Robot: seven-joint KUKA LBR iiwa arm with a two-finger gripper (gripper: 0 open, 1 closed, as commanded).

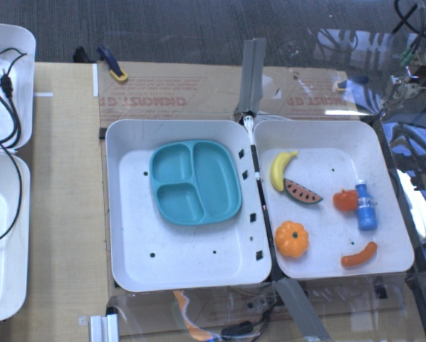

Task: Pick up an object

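A: How the gripper is set, we cannot tell, so we plan from the objects alone. What do we go for?

B: Everything we could lift sits in the right bin (pixel 320 155), right of centre in the frame. The toy pumpkin (pixel 291 239) at its lower left stands apart from the others. We judge it the safest pick, if the jaws open wide enough for it.

A: And if they do not?

B: Then the orange sausage (pixel 359 255) at the lower right. It is thin and lies alone, so we would close across its narrow width, not along it.

A: The banana (pixel 281 169) near the upper left of that bin?

B: It lies just beside the watermelon slice (pixel 302 192), and close to the wall between the bins. We risk nudging one while closing on the other.

A: What about the blue bottle (pixel 365 206)?

B: It lies flat against a round red-orange piece (pixel 345 200); they seem to touch. We would leave that pair alone.

A: And the left bin (pixel 134 248)?

B: It carries a teal divided plate (pixel 196 182), flat and wide. We think it a poor thing to pinch.

A: So we come straight down over the pumpkin's middle, and lift only once it is caught.
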